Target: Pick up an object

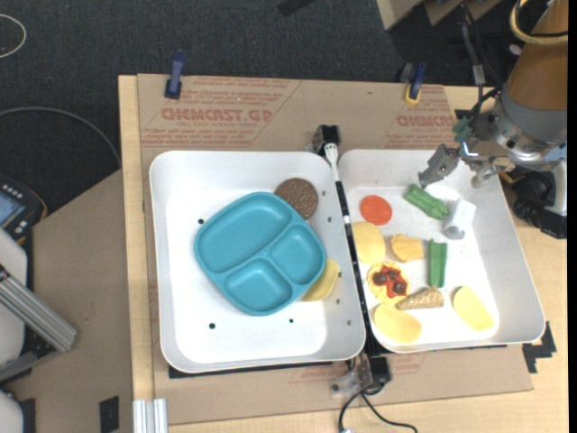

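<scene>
Cardboard sheet [225,106] on desk: red print, reads "CHEMCAST", repeated at right, partly hidden. Arm [541,79]: enters from right, wrist angled down-left over right bin [514,242]. Tool [455,174]: fingers apart, nothing between them, above bin's far end. Green piece [425,201]: lies just below tool, beside orange disc [376,209].

You find the gripper [460,165] above the right bin's [527,282] far side. Just below it lies a pod [425,201]; a round slice [377,210] sits left of that. Nearer you, more food pieces cluster. Far left, the divided plate [260,253] rests in the left bin [171,269], a cookie [297,197] behind it.
</scene>
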